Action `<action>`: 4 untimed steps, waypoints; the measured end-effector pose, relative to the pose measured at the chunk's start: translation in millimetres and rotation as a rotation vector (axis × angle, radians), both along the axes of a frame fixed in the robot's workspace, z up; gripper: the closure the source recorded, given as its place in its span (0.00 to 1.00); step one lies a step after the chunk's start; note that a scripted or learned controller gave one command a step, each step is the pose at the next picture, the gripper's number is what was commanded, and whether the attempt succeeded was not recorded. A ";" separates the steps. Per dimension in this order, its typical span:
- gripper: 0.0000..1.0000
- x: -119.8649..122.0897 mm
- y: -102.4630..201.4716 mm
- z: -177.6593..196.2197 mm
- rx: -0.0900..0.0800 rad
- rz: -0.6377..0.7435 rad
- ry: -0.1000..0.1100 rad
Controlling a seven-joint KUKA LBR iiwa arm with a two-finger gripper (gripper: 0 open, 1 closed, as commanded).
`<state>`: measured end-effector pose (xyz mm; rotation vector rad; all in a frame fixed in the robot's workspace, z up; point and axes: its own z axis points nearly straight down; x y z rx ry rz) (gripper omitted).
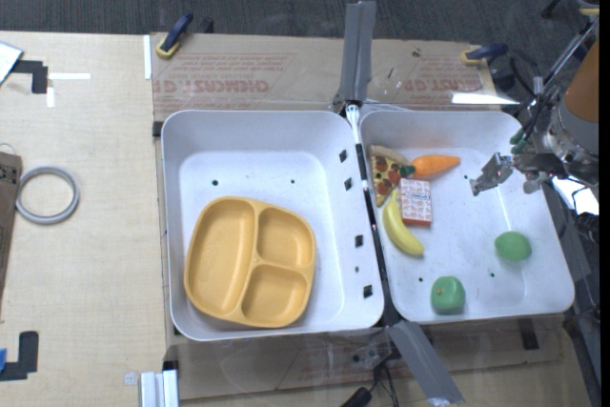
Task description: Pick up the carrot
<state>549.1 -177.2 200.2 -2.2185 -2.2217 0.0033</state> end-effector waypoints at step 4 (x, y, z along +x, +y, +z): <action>1.00 111.5 67.3 -95.6 -0.004 0.046 -0.009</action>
